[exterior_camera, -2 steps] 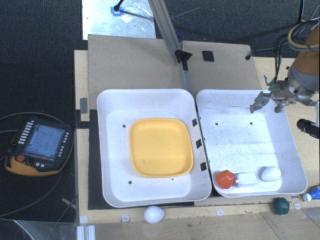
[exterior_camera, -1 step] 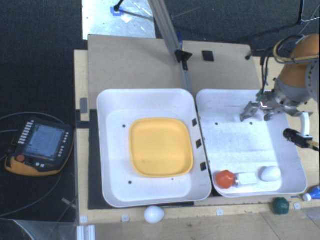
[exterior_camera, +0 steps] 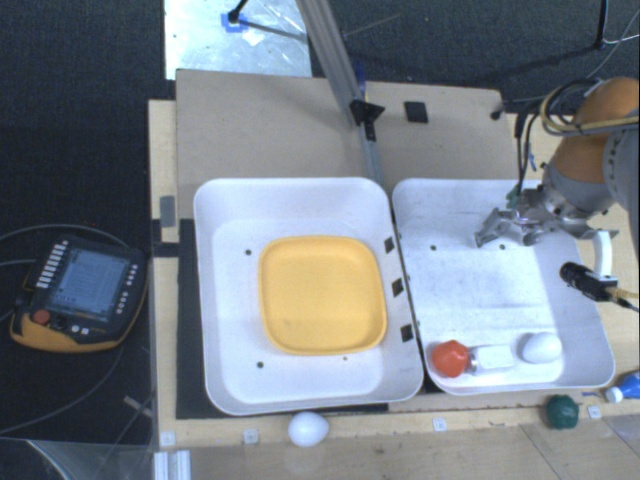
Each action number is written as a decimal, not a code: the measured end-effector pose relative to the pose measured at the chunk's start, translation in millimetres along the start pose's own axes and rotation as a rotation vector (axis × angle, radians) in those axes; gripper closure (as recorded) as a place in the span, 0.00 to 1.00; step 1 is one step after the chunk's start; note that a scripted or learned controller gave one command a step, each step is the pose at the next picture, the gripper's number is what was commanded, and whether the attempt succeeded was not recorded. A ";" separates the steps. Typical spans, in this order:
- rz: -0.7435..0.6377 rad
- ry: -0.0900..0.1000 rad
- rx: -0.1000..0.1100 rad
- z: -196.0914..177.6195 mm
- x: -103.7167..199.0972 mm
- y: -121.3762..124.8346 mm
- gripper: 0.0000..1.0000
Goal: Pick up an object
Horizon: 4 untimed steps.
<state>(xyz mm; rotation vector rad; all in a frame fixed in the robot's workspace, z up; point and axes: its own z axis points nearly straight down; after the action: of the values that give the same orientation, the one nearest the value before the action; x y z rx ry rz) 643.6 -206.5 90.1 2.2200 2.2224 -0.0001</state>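
**Inspector:** Camera view. The gripper [exterior_camera: 497, 230] hangs over the upper part of the right bin [exterior_camera: 470, 298], well apart from its contents; I judge it is positioned ahead of a descent. Fingers are spread apart, nothing between them

**Clerk:** And the candidates for picking?

**Inspector:** Along the near wall of the right bin: an orange-red ball [exterior_camera: 449, 358], a small white block [exterior_camera: 492, 357] touching it, and a white egg-shaped object [exterior_camera: 541, 347] just beside. All unheld

**Clerk:** The left bin [exterior_camera: 225, 298]?

**Inspector:** It holds a yellow square plate [exterior_camera: 322, 294], lying flat in the centre. Outside the bins, a white egg [exterior_camera: 308, 429] and a green ball [exterior_camera: 561, 411] rest on the bench edge
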 end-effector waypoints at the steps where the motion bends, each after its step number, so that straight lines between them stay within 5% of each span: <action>1: -0.001 -0.001 -0.003 -11.7 -0.2 0.9 1.00; 3: 0.000 -0.001 -0.006 -135.8 5.0 12.5 1.00; 4: 0.000 0.000 -0.001 -137.6 5.0 12.8 1.00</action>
<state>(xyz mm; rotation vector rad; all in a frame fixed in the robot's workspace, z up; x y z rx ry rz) 656.4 -201.4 227.6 2.2195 2.2220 0.0008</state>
